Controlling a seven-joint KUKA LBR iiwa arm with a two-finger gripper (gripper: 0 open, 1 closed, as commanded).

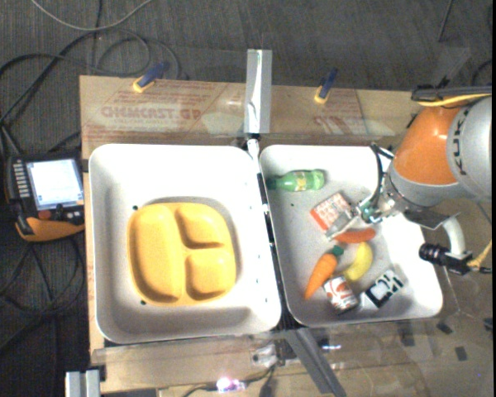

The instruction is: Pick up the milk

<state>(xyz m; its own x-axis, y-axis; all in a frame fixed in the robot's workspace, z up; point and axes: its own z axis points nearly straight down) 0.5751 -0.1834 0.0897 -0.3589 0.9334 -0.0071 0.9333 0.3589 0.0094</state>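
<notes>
stage: pre-grasp | milk carton (385,289) lies ungrasped in right bin (413,304) | end effector (370,211) hovers above; grip state unclear

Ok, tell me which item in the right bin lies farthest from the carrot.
The green bottle, lying on its side at the bin's far edge; the carrot sits near the banana and can.

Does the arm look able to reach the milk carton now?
Probably yes: the milk carton lies uncovered in the right bin beside a can, the tool close by over that bin.
</notes>
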